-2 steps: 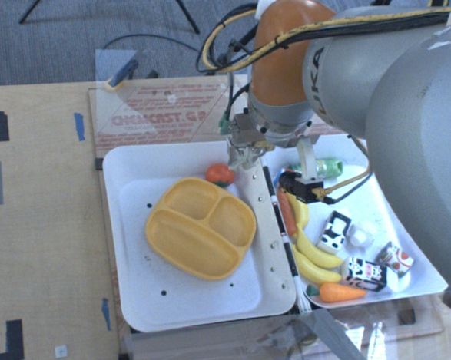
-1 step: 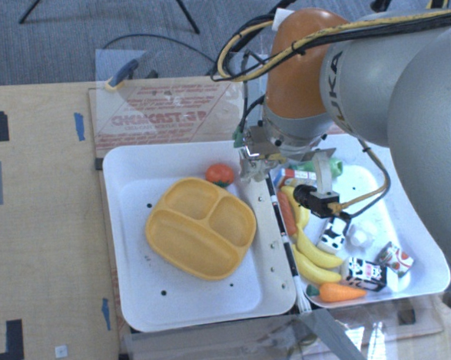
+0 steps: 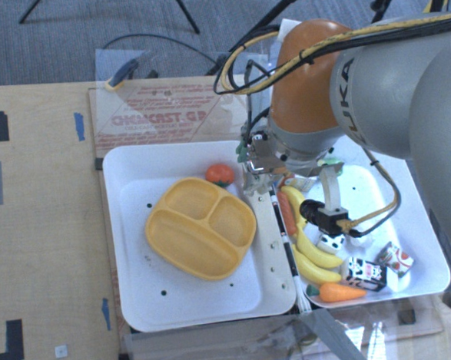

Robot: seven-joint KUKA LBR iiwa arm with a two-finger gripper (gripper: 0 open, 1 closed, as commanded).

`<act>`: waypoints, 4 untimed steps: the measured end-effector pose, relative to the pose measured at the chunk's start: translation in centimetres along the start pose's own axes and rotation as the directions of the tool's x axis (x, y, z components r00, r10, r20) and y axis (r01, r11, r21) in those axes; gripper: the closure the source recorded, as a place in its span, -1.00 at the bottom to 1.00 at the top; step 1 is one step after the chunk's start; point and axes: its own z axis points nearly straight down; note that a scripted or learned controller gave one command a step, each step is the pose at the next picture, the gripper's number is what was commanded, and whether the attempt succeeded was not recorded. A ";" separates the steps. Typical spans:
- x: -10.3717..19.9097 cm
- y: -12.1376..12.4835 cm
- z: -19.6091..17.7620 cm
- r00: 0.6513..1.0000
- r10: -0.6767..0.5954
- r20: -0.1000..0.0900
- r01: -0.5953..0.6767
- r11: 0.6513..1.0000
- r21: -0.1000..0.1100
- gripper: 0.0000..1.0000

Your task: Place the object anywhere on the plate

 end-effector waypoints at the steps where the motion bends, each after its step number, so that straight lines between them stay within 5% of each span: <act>1: 5.0 -2.5 0.6 0.985 0.170 0.001 -0.170 0.985 0.001 1.00; 2: 13.1 0.2 6.5 0.988 0.153 0.001 -0.153 0.988 -0.002 1.00; 3: 6.9 -4.0 4.9 1.000 -0.018 0.000 0.018 1.000 0.001 1.00; 4: 6.8 -4.0 4.9 1.000 -0.018 0.001 0.018 1.000 0.000 -1.00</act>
